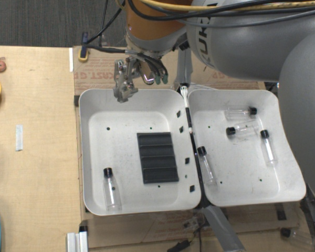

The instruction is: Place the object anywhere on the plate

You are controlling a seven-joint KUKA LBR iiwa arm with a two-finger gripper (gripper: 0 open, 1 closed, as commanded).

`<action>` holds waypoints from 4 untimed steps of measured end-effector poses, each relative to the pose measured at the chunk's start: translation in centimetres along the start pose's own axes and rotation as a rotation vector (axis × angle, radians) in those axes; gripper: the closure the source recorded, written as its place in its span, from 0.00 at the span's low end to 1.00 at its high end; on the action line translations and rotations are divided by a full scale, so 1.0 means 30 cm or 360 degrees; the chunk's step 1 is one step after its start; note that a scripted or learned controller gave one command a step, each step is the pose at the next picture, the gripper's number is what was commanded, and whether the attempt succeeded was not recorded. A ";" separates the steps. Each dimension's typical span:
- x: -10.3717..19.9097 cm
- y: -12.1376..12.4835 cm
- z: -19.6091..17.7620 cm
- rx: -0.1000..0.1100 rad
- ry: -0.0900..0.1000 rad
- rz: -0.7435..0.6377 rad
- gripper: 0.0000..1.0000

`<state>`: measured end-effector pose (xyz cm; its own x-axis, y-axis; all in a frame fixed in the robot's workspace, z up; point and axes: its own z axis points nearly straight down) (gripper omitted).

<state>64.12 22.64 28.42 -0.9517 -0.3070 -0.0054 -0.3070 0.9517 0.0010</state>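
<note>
Above the far rim of the left bin point(89, 140): arm point(241, 30), grey with orange band, reaching in from the right; its gripper point(125, 91) hangs low over the bin's back-left corner. Jaws: nothing visible between them; whether they stand open or closed cannot be told from this angle.

Left bin, centre: plate point(157, 158), black, ribbed, rectangular, long axis running near-to-far. Nothing lies on it.

Left bin, near-left corner: vial point(109, 187), clear with black cap, cap pointing to the far side, long axis roughly parallel to the plate's. It lies well apart from the jaws, straight toward the near edge from them, and just left of the plate's near end. Judged the likeliest object for the task, being in the same bin as the plate.

Right bin point(283, 182): three more vials point(244, 127), lying at mixed angles.

Seam between bins: one vial point(205, 164), lying along the divide.

Judgement: a grasp across the near-left vial calls for jaws closing left-to-right.
</note>
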 end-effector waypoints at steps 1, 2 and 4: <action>0.105 -0.101 0.098 0.0001 0.0006 -0.0123 1.00; 0.199 -0.059 0.086 0.0000 0.0006 -0.0011 1.00; 0.275 -0.155 -0.044 -0.0002 0.0002 -0.0813 1.00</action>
